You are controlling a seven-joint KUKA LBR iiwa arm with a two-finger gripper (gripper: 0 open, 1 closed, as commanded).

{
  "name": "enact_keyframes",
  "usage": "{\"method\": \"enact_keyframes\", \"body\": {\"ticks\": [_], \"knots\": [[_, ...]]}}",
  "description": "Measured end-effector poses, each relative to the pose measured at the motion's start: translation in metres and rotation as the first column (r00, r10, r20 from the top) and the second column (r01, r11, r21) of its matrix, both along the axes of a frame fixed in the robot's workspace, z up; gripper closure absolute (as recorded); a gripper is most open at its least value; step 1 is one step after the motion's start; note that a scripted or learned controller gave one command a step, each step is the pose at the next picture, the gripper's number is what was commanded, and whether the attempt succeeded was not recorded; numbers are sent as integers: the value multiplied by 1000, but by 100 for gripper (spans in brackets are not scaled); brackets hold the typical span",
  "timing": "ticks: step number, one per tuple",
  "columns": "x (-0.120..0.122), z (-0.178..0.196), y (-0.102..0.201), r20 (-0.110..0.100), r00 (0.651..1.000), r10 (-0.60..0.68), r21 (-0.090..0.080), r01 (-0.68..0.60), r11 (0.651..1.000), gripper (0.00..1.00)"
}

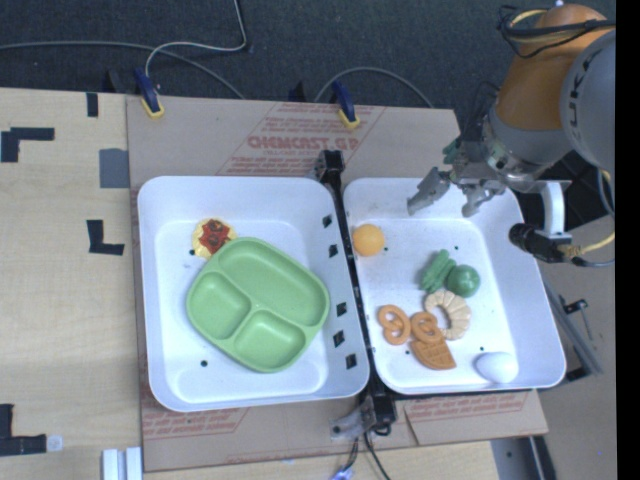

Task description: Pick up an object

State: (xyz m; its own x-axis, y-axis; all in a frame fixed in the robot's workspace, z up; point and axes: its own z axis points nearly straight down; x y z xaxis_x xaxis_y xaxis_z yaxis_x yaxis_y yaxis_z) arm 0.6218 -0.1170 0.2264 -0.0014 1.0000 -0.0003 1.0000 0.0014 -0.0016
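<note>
The gripper (452,197) hangs over the far edge of the right bin (530,308), its 2 fingers spread apart with nothing between them; one finger (427,192) points toward the divider between the bins, the other (477,200) toward the arm (545,78), which comes in from the right with its orange band above the wrist. Taking the right bin as the landmark: an orange ball (368,239) lies in its far left part, near the divider and apart from the gripper. A green broccoli-like toy (449,273) sits around its middle. Just nearer than that lie a pale shrimp-like toy (449,311), an orange pretzel (394,321) to its left, and another orange-brown piece (432,349) touching them on the near side. A white egg-shaped object (496,367) rests in its near right corner. Left of the right bin stands the left bin (165,268), which holds a green 3-compartment plate (258,303) and, at the plate's far left, a small yellow and red toy (213,236). Both bins rest on a brown cardboard sheet (290,138) on the desk (50,268).
</note>
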Motion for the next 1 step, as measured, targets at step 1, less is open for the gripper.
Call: {"method": "enact_keyframes", "body": {"ticks": [1], "knots": [[-7,-120,-44,-2,1000,-1,0,1,1000,0]]}}
